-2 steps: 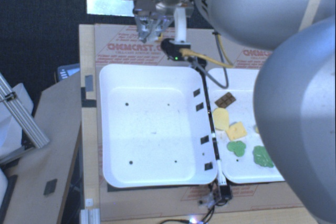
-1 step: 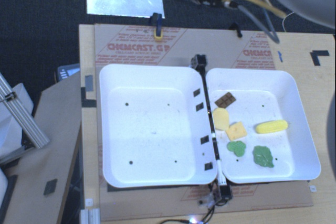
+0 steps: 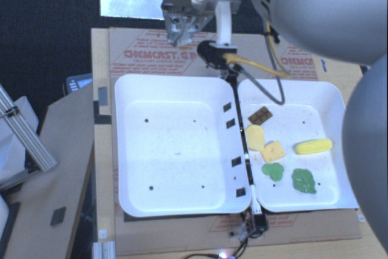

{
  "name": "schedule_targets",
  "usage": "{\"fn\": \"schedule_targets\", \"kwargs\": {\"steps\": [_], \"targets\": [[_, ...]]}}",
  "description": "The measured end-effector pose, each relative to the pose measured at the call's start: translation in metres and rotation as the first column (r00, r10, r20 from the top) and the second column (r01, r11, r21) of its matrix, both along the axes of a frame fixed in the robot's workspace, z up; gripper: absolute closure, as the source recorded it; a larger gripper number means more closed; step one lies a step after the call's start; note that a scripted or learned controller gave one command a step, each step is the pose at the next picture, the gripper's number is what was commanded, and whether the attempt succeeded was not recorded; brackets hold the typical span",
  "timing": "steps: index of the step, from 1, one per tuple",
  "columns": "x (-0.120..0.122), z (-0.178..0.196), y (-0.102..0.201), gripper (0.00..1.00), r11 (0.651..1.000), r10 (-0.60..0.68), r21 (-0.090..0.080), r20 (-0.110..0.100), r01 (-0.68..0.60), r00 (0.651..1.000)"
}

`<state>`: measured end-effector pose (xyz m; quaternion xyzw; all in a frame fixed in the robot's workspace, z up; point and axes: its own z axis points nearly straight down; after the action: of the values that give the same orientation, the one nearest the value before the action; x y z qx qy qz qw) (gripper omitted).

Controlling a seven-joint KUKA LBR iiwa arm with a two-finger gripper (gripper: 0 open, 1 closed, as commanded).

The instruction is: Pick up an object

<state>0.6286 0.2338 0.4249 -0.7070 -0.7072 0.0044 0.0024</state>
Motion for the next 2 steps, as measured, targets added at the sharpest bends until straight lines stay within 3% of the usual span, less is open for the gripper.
{"fn": "schedule_targets", "kwargs": {"steps": [1,2], "targets": [[0.041,0.06,0.0,1.0,1.0,0.001,0.005,0.019,-0.001,1.0],[0.039,-0.07,0.0,1.0,1.0,0.0,-0.001,-0.002,0.0,1.0]]}}
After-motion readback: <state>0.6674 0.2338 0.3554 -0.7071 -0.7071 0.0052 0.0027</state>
